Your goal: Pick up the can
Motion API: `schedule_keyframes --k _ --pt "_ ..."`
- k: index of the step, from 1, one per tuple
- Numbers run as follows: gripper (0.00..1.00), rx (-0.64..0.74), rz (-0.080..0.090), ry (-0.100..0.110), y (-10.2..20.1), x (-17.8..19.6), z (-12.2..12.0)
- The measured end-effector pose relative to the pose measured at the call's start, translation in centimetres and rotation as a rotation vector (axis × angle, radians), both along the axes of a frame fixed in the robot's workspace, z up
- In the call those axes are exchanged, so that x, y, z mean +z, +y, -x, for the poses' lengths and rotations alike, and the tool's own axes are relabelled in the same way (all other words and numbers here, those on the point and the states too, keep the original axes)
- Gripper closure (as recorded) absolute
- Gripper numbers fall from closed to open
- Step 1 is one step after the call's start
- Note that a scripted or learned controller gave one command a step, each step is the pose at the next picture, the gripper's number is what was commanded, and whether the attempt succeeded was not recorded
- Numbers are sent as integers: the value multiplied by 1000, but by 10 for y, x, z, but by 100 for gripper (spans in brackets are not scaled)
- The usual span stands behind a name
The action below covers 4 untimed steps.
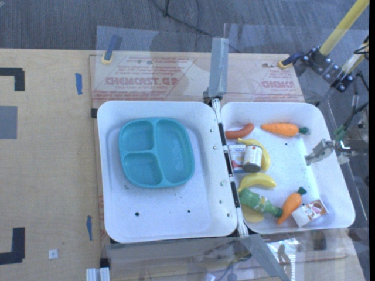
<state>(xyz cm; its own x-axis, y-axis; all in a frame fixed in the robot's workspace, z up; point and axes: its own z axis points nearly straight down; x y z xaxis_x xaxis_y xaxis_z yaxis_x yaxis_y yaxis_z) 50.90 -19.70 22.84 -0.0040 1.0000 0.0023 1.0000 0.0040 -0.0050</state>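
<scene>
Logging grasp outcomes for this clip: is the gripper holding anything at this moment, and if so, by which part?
Nothing is held. The gripper is at the right bin's right edge, apart from the can, which lies among the toy food near the divider.

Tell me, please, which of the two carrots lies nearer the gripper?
The upper carrot, lying flat by the right bin's far wall, seems slightly nearer the gripper; the other carrot leans beside the small carton.
</scene>
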Motion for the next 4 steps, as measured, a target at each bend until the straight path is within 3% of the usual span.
schedule_keyframes --k 1,2,3,4 --pt "0 -229 0 -9 -2 -142 26" --pt "0 -232 4 -12 0 -142 -48" --pt "0 -335 -9 19 -9 -141 -143" --pt "0 -468 4 -1 -16 -68 -158"
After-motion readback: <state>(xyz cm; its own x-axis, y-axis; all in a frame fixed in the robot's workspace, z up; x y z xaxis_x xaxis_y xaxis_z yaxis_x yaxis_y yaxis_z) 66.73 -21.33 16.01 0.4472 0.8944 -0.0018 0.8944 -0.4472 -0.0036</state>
